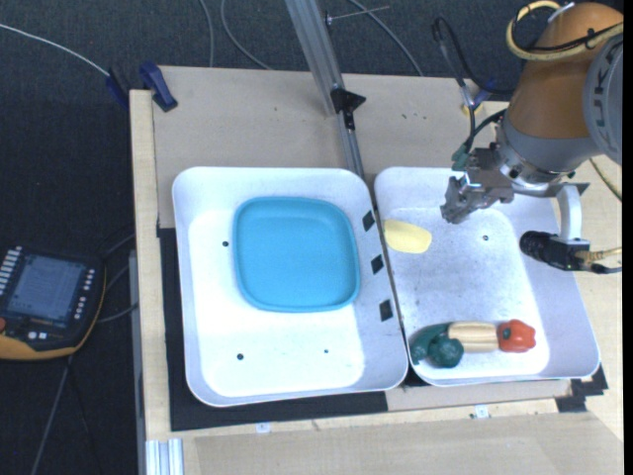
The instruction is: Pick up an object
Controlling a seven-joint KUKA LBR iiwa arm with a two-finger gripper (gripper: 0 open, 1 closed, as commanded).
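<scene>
Nearest the camera, at the right bin's [554, 295] front edge, lie a green object [438, 348], a tan piece [473, 336] and a red one [516, 335] in a touching row. Toward that bin's back, the claw [461, 206] hangs with nothing visibly in it; I cannot tell its opening. Just to the claw's left, a yellow object [406, 236] lies near the bin's left wall. Beyond that wall, the left bin [203, 265] carries a blue plate [296, 253] on the worktop [257, 97].

Yellow piece [407, 237] flat, right bin's left edge; green-tan-red toy [473, 339] near front.
</scene>
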